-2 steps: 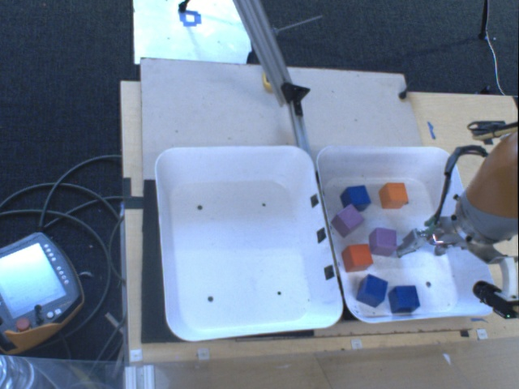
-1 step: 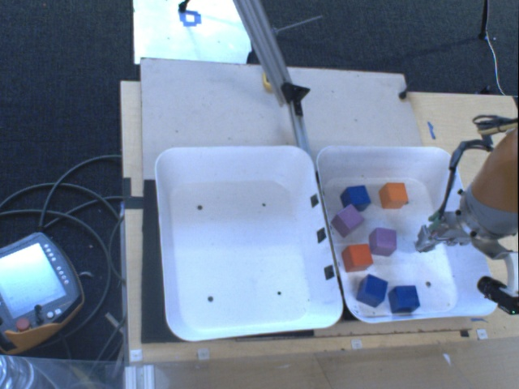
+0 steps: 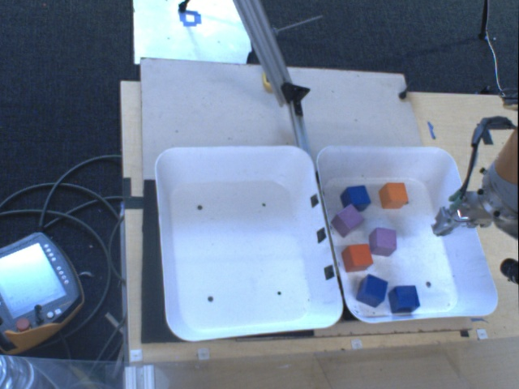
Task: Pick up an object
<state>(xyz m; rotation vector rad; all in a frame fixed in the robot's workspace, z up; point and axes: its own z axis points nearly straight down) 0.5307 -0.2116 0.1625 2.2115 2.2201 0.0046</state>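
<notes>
The right bin [image 3: 466, 241] holds several small cubes. A blue cube [image 3: 355, 197] and an orange cube [image 3: 393, 194] lie toward the back. Two purple cubes [image 3: 347, 219] [image 3: 383, 241] sit in the middle beside another orange cube [image 3: 357, 257]. Two more blue cubes [image 3: 372, 289] [image 3: 403, 298] rest near the front wall. My gripper [image 3: 444, 221] hangs over the bin's right side, well to the right of the cubes, with nothing seen between its fingers.
The left bin [image 3: 235, 241] stands beside the right one. A metal pole [image 3: 263, 39] slants across the board behind the bins. A teach pendant [image 3: 32, 290] and cables lie on the floor at the left.
</notes>
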